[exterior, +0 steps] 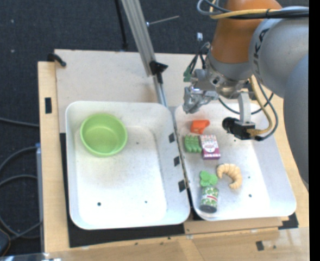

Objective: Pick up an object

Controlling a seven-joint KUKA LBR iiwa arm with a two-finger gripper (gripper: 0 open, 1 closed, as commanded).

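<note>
Lime green bowl (104,135) at nine o'clock, in the white left bin (121,200). Orange block (199,126) at twelve o'clock of the white right bin (268,194). Green studded piece (192,143) beside a pink and white carton (210,147). Tan croissant (230,175) at four o'clock of those. Dark can (209,197) with green label and green top. Pale beige worktop (100,75). Grey metal gripper (192,103) under the orange band (241,26).

A bowl (104,135) lies far-left in the left bin (121,211); a carton (210,146), croissant (230,175) and can (209,198) lie in the right bin (271,192).
</note>
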